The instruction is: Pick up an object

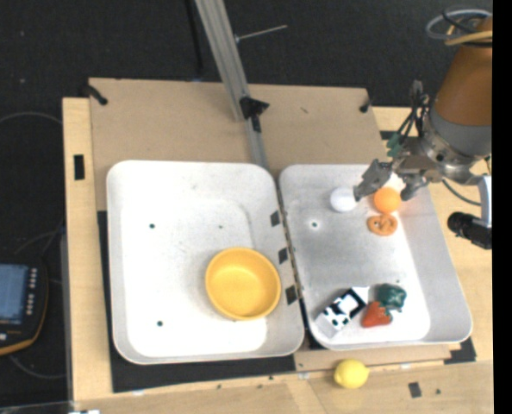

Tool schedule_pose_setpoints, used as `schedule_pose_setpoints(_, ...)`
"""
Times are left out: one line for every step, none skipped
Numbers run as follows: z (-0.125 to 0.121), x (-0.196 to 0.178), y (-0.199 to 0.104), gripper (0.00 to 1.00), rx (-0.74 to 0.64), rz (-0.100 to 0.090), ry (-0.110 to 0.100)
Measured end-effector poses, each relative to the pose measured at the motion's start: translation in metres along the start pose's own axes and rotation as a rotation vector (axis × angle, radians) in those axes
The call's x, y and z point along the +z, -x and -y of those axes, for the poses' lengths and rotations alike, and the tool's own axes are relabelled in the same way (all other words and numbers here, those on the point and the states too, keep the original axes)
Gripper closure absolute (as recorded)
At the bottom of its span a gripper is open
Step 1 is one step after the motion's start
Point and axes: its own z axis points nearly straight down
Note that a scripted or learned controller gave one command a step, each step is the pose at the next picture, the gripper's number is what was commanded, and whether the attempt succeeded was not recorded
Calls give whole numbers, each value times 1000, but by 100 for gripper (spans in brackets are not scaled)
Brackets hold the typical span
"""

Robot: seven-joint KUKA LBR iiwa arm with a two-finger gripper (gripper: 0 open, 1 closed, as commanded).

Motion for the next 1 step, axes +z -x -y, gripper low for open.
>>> schedule_pose_setpoints(0,0,0,0,1,0,0)
